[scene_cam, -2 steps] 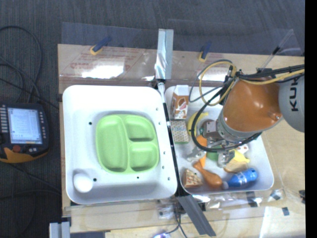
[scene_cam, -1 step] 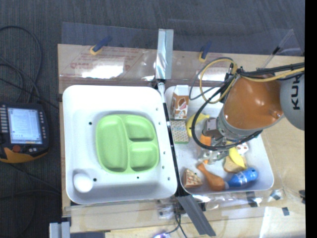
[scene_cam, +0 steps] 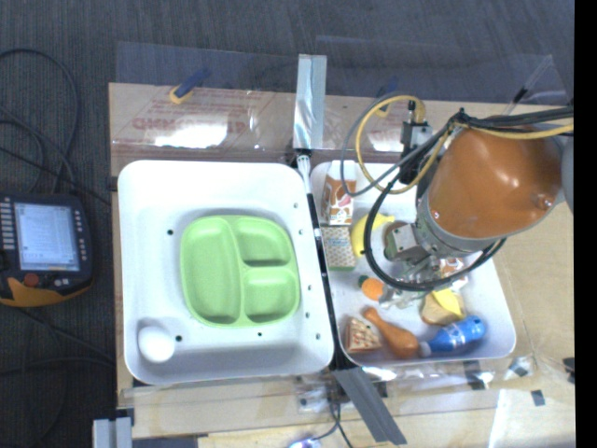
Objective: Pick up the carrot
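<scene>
Two bins: left bin (scene_cam: 131,250) and right bin (scene_cam: 499,329), side by side, touching along their inner walls.
Left bin contents: green divided plate (scene_cam: 241,269) near the middle; small white bowl (scene_cam: 157,342) in the near-left corner.
Right bin contents: cluttered toy food; a chicken drumstick (scene_cam: 392,332), a pizza slice (scene_cam: 360,336), a blue item (scene_cam: 454,336), a yellow cheese wedge (scene_cam: 444,304), a printed carton (scene_cam: 336,199).
Carrot: an orange piece (scene_cam: 374,288), probably the carrot, lies left of centre in the right bin, just above the drumstick; partly covered by the tool.
Arm: orange band (scene_cam: 490,180) over the right bin; gripper (scene_cam: 410,273) low, just beside the orange piece.
Fingers: hidden among cables and wrist body; whether they stand wide or closed cannot be told.
Step in hand: closing in on the carrot, by my reading.
Advice: centre over the orange piece and clear of the drumstick and cheese wedge; descend straight; confirm the piece sits between the fingers before lifting.
Off-bench: teach pendant (scene_cam: 42,245), left.
</scene>
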Controlling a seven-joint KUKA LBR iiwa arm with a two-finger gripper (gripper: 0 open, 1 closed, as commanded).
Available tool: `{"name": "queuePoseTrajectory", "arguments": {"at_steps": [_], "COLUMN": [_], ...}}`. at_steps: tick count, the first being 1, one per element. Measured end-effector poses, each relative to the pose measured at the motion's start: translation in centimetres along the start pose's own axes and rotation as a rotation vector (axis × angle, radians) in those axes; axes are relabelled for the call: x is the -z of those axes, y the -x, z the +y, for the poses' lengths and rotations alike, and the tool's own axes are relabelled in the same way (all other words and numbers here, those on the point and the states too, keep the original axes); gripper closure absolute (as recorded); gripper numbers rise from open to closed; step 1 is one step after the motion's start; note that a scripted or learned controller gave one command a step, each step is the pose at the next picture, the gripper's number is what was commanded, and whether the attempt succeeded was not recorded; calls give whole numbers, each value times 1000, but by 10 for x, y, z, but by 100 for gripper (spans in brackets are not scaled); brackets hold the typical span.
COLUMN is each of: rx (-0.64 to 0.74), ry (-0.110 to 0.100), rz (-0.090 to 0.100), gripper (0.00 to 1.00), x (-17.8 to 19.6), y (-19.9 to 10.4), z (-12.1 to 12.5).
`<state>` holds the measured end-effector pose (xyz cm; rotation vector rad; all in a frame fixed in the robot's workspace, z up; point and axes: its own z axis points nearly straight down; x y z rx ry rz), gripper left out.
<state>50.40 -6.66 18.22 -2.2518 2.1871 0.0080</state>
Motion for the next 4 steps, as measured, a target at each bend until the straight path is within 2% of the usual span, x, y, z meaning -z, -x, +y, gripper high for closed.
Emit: {"name": "queuePoseTrajectory", "arguments": {"at_steps": [1,2,3,4], "rx": [465,422,593,694], "ry": [4,-1,0,-2], "rz": [-1,2,2,2], "gripper": [100,100,100,100], "x": [-1,77,-86,23], "y": [13,-64,-95,-133], "z": [20,21,22,12]}}
